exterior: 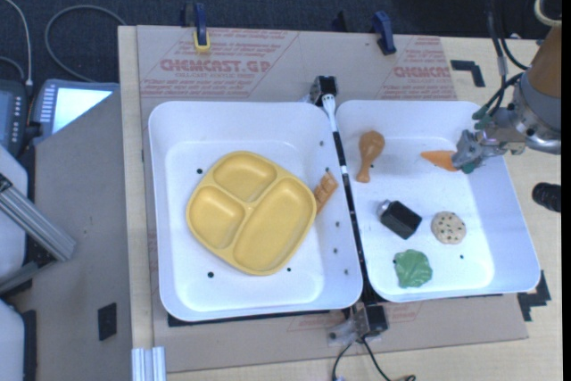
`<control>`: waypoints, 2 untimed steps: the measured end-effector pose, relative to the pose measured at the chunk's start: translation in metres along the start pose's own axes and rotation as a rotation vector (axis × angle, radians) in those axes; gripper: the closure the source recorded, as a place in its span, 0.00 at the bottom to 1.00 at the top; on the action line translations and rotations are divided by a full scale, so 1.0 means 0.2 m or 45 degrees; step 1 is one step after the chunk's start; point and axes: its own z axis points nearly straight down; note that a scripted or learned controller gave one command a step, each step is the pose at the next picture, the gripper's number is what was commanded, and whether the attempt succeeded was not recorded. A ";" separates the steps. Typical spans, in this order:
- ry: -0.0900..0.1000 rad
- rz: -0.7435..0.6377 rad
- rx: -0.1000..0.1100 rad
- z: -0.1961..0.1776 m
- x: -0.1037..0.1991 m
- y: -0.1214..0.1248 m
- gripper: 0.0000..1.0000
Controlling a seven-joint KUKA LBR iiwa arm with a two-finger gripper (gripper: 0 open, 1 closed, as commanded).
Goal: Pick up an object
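Observation:
My gripper hangs over the far right part of the right bin, reaching in from the right. An orange carrot-like piece lies right at the gripper's left side, its wide end hidden under the gripper. A brown drumstick lies further left in the same bin. Nearer the front are a black block, a speckled cookie and a green leafy piece.
The left bin holds a yellow divided plate with a small tan piece at its right edge. A black-and-white divider runs between the bins. Blue clamps stand on the bench's far edge.

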 end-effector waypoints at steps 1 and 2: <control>-0.001 0.001 0.002 0.03 0.22 -0.01 1.00; -0.001 -0.002 -0.003 -0.02 0.52 0.01 1.00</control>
